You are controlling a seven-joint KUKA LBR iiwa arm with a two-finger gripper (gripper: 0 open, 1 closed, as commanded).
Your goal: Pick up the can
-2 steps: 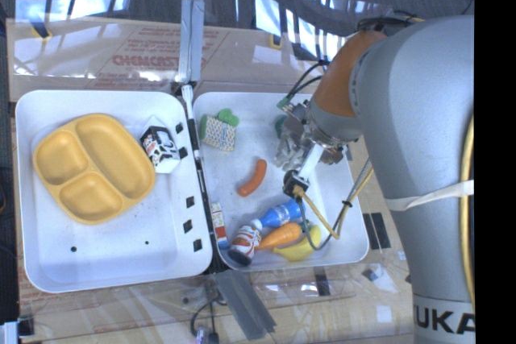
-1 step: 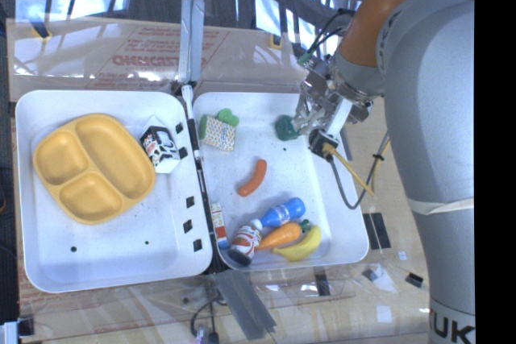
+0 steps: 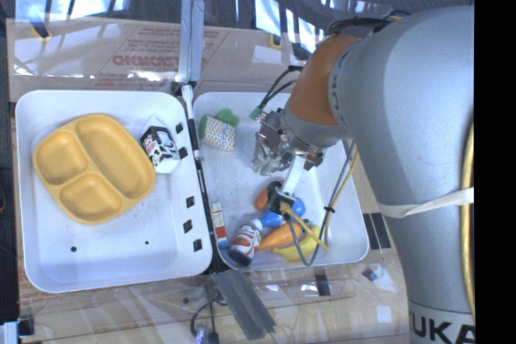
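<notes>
A small can-like object (image 3: 246, 238) with a white, red and blue label lies on its side near the front edge of the right bin (image 3: 234, 181). It touches a pile of toys. My gripper (image 3: 278, 173) hangs low over the middle of that bin, just above and behind the pile, about a hand's width right of and behind the can. Nothing can be seen held in it. The grey arm with its orange band (image 3: 322, 89) covers the bin's right side.
The pile holds orange (image 3: 282, 236), blue (image 3: 292, 207) and yellow (image 3: 292, 252) toys. A green and patterned packet (image 3: 218, 131) lies at the right bin's back left. The left bin (image 3: 97, 254) holds a yellow divided plate (image 3: 93, 167) and a black-and-white patterned container (image 3: 161, 147).
</notes>
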